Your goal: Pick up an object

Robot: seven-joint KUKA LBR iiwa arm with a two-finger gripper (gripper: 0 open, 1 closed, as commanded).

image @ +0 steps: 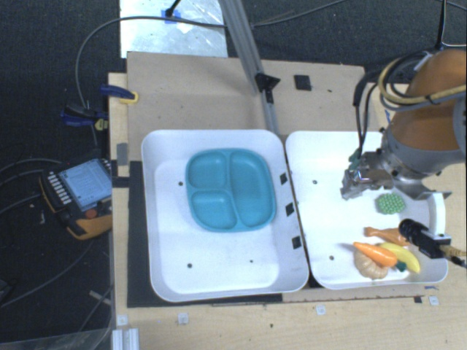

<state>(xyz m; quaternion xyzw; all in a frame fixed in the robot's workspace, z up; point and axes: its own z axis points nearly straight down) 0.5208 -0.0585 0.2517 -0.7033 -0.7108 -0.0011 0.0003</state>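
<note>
Two white bins lie side by side on the counter [190, 93] in my one overhead camera view. The left bin [164, 268] carries a blue divided plate [231, 189], and the right bin [321, 217] holds everything worth grabbing. The end effector [356, 187] hangs over the middle of the right bin, above bare white floor. From this angle I cannot tell whether it is wide or narrow, and I see nothing in its grip. The candidates sit toward the lower right corner of that bin. A knobbly green ball [390, 203] lies just to the right of the end effector. Below it is a tight cluster of a carrot [374, 252], a banana [405, 257] and a tan lump [371, 268], touching or overlapping one another, with a small orange piece [387, 234] just above them. I judge the pick as not yet begun. My worries from here are several. A straight descent would land on bare plastic. A try at the cluster could nip two pieces at once or shove them against the bin wall. The ball looks apt to roll away from a slightly off-centre close, and the corner leaves little room beside the wall.
</note>
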